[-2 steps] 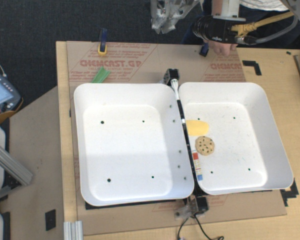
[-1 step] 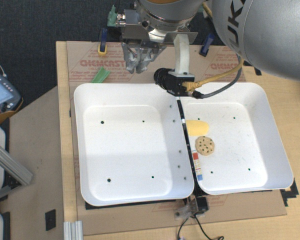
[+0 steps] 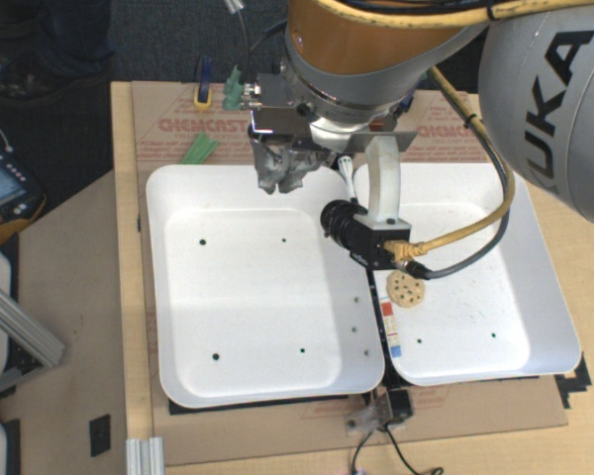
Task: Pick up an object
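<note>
Arm: the grey KUKA arm (image 3: 376, 28) with its orange band leans in from three o'clock and fills the top of the scene, its wrist hanging over the far rim of the bins.

Pincer: the pincer (image 3: 282, 171) sits at about twelve o'clock of the left bin, low over the back edge. I cannot tell how it is set from here; the dark metal clumps together and nothing shows between it.

Left bin: the left bin (image 3: 178, 354) shows bare white floor with a few small dark dots.

Right bin: the right bin (image 3: 535, 305) lies just beside it, the two rims touching along the middle.

Cookie: the cookie (image 3: 407, 288), a small round tan disc speckled with darker dots, lies flat at about nine o'clock in the right bin, close to the shared rim. It looks thin and light, so I judge it the likely thing to pick, though low and hard to catch edge-on.

Hose: a yellow hose (image 3: 465, 234) and black fitting (image 3: 351, 231) droop from the wrist, just above the cookie, probably simply trailing the arm.

Why so placed: the pincer is well apart from the cookie, over the other bin, so to my eye no pick has begun.

Worktop: brown cardboard worktop (image 3: 129, 166) with a green clip (image 3: 199, 148) at eleven o'clock.
</note>
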